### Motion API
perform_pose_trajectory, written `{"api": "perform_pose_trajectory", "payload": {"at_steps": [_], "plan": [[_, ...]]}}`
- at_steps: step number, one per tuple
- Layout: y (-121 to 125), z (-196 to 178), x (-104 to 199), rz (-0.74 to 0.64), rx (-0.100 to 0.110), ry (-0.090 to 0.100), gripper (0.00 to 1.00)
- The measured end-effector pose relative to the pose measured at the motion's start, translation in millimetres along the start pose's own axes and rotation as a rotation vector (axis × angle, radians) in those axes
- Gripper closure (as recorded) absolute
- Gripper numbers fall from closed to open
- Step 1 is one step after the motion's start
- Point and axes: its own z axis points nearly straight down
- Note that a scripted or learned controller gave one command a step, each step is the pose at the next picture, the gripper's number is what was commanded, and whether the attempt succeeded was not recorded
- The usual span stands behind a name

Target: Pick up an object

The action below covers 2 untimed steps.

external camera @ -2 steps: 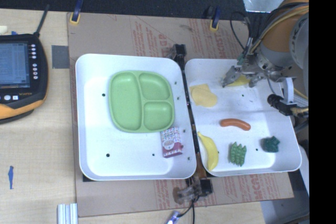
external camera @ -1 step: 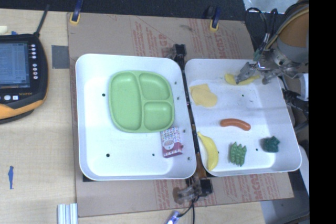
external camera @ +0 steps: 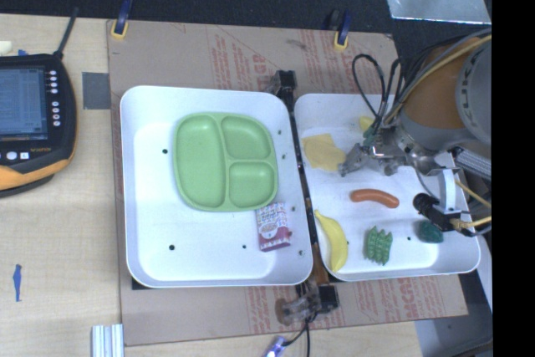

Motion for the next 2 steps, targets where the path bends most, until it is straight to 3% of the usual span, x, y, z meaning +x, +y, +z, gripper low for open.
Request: {"api": "perform_pose_trajectory", "payload": {"at_steps": [1,2], "plan": [[-57,-10,-42,0.001,-0.001,-0.001,0.0],[-57,2,33,-0.001,-0.001,0.001,0.0]]}}
